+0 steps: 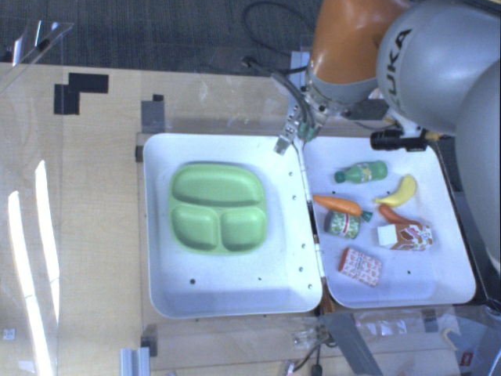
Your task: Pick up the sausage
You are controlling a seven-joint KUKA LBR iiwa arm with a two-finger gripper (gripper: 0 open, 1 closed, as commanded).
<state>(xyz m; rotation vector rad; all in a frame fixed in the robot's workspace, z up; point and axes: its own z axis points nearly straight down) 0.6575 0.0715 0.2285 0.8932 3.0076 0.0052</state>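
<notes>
The sausage (394,215) is a short reddish-orange piece lying in the right bin (446,284), just below the banana (398,190) and touching a white cube (387,235). My gripper (288,138) hangs over the top end of the divide between the two bins, well up and left of the sausage, with nothing seen in it. The grey arm and its orange band (352,30) fill the upper right.
The right bin also holds a green bottle (362,172), a carrot (337,204), a small can (343,225), a red box (360,266) and a brown-red packet (412,238). A green sectioned tray (218,207) sits in the left bin (164,288).
</notes>
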